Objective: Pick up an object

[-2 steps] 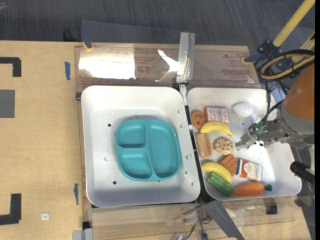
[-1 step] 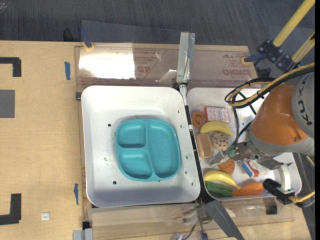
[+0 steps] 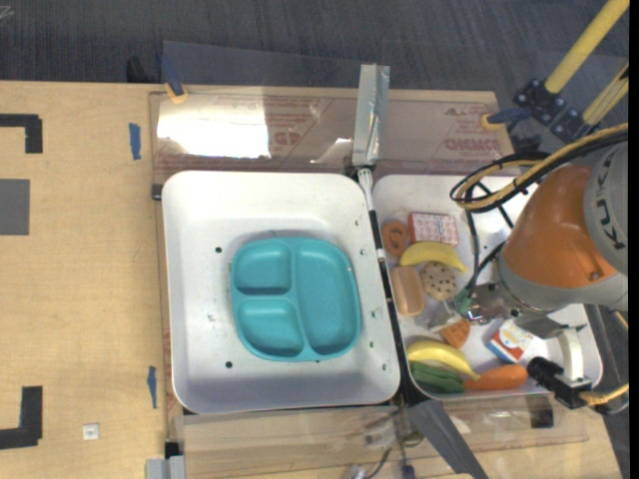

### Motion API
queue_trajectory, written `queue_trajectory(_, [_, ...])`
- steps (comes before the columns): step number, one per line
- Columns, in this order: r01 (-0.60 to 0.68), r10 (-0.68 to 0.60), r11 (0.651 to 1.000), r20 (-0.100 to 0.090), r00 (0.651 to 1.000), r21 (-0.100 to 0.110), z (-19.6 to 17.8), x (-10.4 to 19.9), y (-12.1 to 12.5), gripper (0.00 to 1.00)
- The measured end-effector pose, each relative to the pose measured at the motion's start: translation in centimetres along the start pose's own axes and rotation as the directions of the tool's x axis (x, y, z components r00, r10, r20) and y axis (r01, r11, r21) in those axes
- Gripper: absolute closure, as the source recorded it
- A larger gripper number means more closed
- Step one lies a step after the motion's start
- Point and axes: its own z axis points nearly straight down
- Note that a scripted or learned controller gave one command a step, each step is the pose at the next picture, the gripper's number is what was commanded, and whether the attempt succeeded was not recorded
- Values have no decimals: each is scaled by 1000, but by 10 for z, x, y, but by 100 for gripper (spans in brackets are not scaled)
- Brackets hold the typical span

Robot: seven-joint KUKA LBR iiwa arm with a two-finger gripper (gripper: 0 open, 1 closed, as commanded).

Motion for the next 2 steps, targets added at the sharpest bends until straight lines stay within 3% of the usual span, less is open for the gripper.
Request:
queue_trajectory(1, [66, -66, 998, -6, 998, 7, -88, 46, 23, 100])
queue_trajectory(2, [28, -27, 1000, -5, 1000, 13, -85, 40, 44, 100])
